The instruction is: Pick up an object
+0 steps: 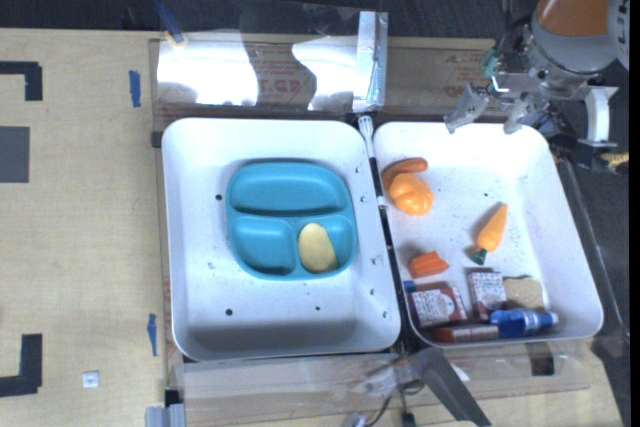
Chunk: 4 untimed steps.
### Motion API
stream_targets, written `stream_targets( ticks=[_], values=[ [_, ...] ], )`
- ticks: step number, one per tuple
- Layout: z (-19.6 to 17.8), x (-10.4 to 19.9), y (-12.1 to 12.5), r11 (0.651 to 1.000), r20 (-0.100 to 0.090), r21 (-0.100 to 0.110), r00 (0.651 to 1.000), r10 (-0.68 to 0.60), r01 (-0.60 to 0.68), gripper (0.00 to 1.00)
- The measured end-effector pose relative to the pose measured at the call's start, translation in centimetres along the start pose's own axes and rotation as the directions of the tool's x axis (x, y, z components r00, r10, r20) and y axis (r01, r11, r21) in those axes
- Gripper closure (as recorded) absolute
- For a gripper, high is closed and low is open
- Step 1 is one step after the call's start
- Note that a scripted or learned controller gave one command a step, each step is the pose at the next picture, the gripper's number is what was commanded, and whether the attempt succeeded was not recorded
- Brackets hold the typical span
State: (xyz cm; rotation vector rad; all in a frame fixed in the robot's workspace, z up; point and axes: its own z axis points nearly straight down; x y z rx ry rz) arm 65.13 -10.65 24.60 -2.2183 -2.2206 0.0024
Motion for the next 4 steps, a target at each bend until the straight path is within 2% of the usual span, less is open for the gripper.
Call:
stream_targets(
  ticks=[1, 2, 3, 4],
  values=[
    [13.4, -0.8, -3.9, 0.981, 0.003, -0.007, 0.981, -0.192, 0.192, 0.0],
    [15.9, -1.2, -7.9, 0.993, 0.002, -0.011, 0.993, -0.121, 0.121, 0.0],
    [16.1, -3.3, -1.2, 1.0, 0.002, -0.008, 1.0, -0.002, 0.002, 0.0],
    [15.1, -3.3, -1.1, 1.0, 0.003, -0.01, 1.0, -0.002, 0.002, 1.0]
  ],
)
